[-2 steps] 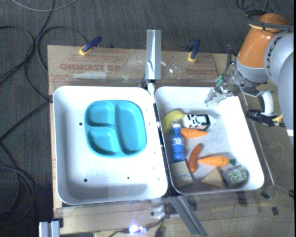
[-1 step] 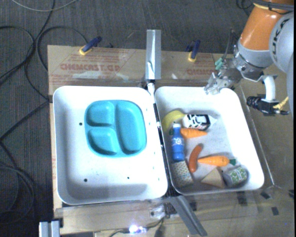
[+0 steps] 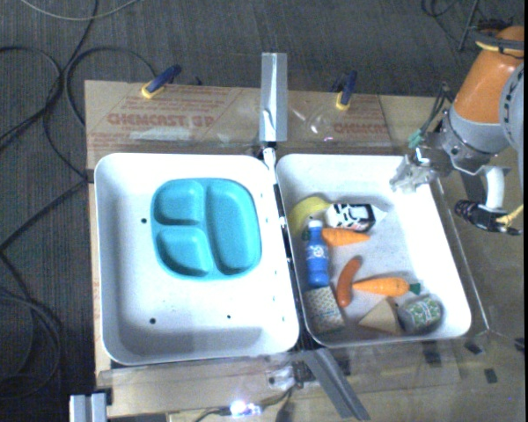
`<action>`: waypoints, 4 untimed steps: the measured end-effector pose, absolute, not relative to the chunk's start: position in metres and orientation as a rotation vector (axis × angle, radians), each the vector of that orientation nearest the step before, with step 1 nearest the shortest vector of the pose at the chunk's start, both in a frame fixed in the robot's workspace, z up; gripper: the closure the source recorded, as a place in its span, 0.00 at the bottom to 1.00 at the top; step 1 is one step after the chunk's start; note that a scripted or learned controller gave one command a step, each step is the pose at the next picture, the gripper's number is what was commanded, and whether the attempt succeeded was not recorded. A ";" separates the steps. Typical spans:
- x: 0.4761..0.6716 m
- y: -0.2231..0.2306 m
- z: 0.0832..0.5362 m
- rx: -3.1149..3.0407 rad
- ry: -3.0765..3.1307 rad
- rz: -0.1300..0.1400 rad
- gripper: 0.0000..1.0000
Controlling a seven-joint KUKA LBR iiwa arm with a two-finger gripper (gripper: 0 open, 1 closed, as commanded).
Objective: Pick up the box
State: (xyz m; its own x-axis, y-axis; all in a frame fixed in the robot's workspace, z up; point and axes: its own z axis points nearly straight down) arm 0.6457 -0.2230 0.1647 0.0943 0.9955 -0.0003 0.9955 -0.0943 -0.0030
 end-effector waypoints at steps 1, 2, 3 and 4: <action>0.621 -0.145 0.090 -2.312 -2.138 -0.006 1.00; 0.621 -0.146 0.088 -2.313 -2.136 -0.005 0.00; 0.542 -0.110 0.089 -2.368 -2.071 -0.007 0.00; 0.601 -0.143 0.088 -2.698 -1.621 -0.007 0.00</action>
